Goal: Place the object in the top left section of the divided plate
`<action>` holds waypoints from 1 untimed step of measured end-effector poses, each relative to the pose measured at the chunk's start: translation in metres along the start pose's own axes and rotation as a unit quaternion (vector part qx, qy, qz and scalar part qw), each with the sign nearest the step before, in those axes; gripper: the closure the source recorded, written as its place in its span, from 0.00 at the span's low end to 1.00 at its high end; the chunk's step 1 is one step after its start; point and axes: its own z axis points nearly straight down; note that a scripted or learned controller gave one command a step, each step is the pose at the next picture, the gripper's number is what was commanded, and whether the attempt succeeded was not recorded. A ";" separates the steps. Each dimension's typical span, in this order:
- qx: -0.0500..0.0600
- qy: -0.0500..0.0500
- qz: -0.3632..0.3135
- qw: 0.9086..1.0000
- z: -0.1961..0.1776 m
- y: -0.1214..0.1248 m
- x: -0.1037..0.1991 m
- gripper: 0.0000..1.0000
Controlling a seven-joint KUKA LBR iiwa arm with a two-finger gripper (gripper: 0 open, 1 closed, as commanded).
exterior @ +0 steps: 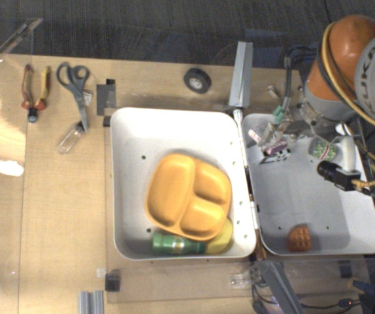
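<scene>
Orange object (298, 238) lies at the lower edge of the right bin (318, 201), well apart from the divided plate (189, 195) in the left bin. Whether the end effector (276, 139), upper right, holds anything, I cannot tell. It should descend squarely over the object before grasping.

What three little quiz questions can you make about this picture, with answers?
1. True or false: the yellow three-section plastic plate sits in the left white bin.
2. Which bin holds the small brown lumpy object: A left, B right?
3. Fill in: the green can lies at the plate's ___ edge.

Key: 1 true. 2 B. 3 bottom, partly tucked beneath it.
</scene>
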 end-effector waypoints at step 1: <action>0.000 0.001 0.004 1.000 0.035 -0.036 0.040 1.00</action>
